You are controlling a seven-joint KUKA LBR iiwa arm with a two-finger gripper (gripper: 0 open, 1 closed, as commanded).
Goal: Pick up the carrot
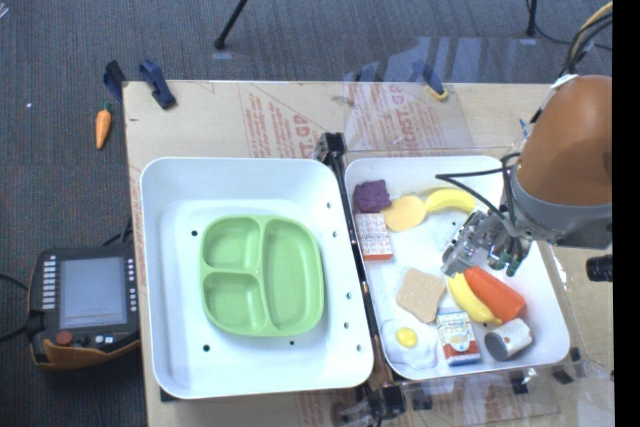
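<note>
Orange carrot (495, 294) lies beside a banana (467, 297); hand (478, 250) grip unclear.

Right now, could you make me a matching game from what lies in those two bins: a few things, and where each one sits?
Things:
1. green divided plate
2. carrot
3. purple grapes
4. fried egg

Places:
A. right bin, near edge
B. left bin
C. just below the gripper
D. right bin, far left corner

Pairs: 1-B, 2-C, 3-D, 4-A
</note>
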